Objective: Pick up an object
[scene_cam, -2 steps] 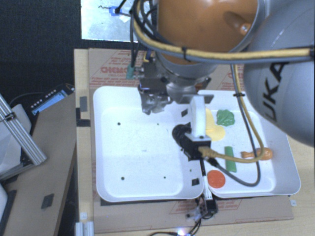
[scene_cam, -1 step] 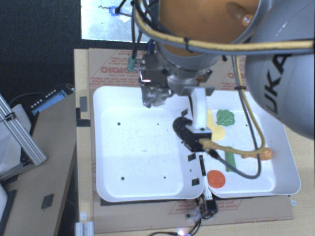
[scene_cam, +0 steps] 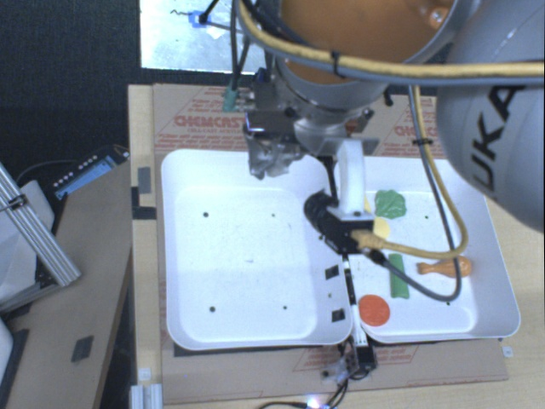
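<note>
Arm: the grey KUKA arm with its orange band fills the top of the view, reaching in from the right and hanging over the far edge of the bins.
Jaws: the metal two-finger gripper sits over the far rim of the left bin – nothing shows between its tips, and whether the jaws are wide or narrow I cannot tell.
Left bin: the shallow white plastic bin on the left shows a bare floor with a few small dark dots.
Right bin: the shallow white plastic bin on the right carries all the loose things.
Green leaf-shaped piece: the flat green leafy toy lies toward the far side of the right bin, just beside the arm's white bracket.
Yellow block: a small pale yellow piece lies just in front of the leafy toy, touching or nearly so.
Green stick: a narrow green bar lies near the middle of the right bin, partly crossed by a cable.
Drumstick: an orange-brown toy chicken leg lies to the right of the stick – apart from it.
Red disc: a round orange-red piece rests near the front left corner of the right bin.
Cables: a yellow hose and a grey cable loop down across the right bin.
Worktop: brown cardboard with red print lies under both bins.
</note>
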You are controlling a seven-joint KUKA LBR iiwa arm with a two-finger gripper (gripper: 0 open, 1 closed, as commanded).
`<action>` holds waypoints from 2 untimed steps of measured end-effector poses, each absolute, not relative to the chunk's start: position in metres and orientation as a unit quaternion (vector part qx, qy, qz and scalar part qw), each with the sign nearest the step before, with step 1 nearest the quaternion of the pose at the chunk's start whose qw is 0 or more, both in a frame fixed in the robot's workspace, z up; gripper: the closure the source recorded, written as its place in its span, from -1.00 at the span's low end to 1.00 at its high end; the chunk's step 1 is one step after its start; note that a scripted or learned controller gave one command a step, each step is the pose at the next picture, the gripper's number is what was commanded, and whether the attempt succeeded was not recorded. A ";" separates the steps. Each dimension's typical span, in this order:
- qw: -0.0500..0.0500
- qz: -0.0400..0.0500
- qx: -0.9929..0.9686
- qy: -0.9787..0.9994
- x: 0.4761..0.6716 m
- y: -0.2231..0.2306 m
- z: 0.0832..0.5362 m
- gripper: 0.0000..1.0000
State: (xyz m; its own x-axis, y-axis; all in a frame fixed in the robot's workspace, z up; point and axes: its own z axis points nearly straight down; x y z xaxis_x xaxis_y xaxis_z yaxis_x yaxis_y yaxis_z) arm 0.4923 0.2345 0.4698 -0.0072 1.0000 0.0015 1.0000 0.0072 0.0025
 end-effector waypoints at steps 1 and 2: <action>0.000 0.002 0.705 0.709 0.487 0.234 0.483 1.00; 0.000 0.001 0.705 0.710 0.486 0.234 0.490 1.00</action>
